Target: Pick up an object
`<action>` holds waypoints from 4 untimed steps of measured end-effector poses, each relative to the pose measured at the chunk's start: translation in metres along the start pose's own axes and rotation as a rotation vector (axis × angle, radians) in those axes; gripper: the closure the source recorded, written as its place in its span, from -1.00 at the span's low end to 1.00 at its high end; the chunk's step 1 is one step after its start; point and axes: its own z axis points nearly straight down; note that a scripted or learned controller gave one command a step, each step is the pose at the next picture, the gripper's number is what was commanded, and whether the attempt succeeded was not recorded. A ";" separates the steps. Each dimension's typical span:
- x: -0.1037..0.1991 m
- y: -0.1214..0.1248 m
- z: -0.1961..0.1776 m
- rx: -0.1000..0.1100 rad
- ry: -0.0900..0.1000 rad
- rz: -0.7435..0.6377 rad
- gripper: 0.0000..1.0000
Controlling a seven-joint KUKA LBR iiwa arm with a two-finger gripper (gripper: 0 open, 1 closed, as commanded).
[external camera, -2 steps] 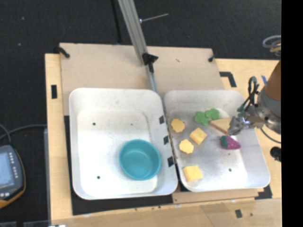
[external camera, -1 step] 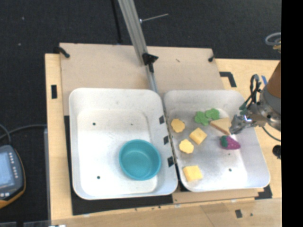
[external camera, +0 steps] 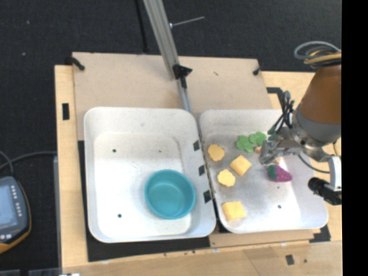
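Just beside the purple toy (external camera: pixel 280 174), your gripper (external camera: pixel 269 154) hovers, its grasp state impossible to tell; the toy looks light, soft; pinch its middle.

The handheld device (external camera: pixel 11 211) is cut off by the frame's left edge, and the purple object (external camera: pixel 280 174) is partly hidden under the gripper (external camera: pixel 269 155).

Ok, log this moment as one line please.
gripper low in right bin | between green toy and purple toy | grasp unclear | blue bowl left bin
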 end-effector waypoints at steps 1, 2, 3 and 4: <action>0.056 0.009 0.006 0.001 0.001 -0.001 1.00; 0.110 0.010 -0.010 -0.003 0.002 -0.002 1.00; 0.153 0.014 -0.014 0.000 0.001 -0.001 1.00; 0.199 0.025 -0.014 0.001 0.001 -0.001 1.00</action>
